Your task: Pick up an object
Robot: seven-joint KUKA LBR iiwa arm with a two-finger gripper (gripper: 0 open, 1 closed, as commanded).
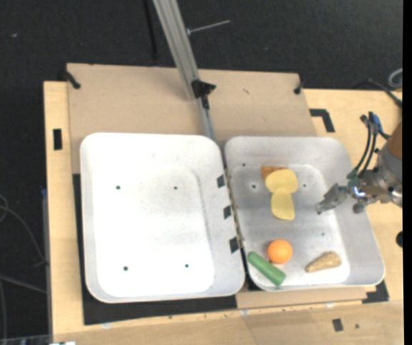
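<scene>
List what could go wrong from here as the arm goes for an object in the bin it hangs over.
1. The yellow pieces lie stacked against a small orange bit; a grasp there may catch two things or none.
2. The orange ball is round and could roll away from the gripper.
3. The green piece lies against the bin's rim, which may block a finger.

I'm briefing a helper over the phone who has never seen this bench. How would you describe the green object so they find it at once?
Start at the right-hand white bin, the one nearer the arm. Go to its front left corner, closest to the divider between the bins: the green object lies there at a slant against the rim. It is the only long green stick shape, just below and left of the round orange ball.
</scene>
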